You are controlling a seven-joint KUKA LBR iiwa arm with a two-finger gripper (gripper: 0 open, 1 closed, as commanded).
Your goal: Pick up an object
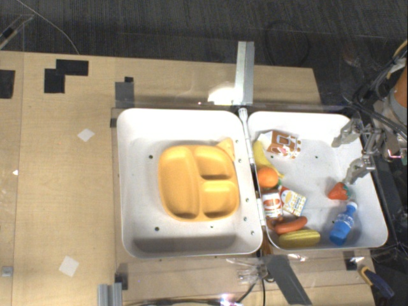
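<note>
My gripper (352, 153) hangs over the right side of the right bin (319, 126), open, with nothing between its fingers (345, 136). Just below the lower finger lies a red strawberry-like toy (337, 192), and a blue bottle (343, 224) lies further toward the bin's front right corner. Along the bin's left side sit a banana (258, 153), an orange (268, 178), a printed snack packet (283, 144), a small can (272, 204), a yellow carton (294, 201), a red sausage (291, 224) and a yellow-green oblong piece (299, 238).
The left bin (137, 145) holds a yellow divided tray (197, 180). A metal post (245, 69) stands behind the seam between the bins. Bare white floor shows in the middle of the right bin. Cables hang near the arm at the right.
</note>
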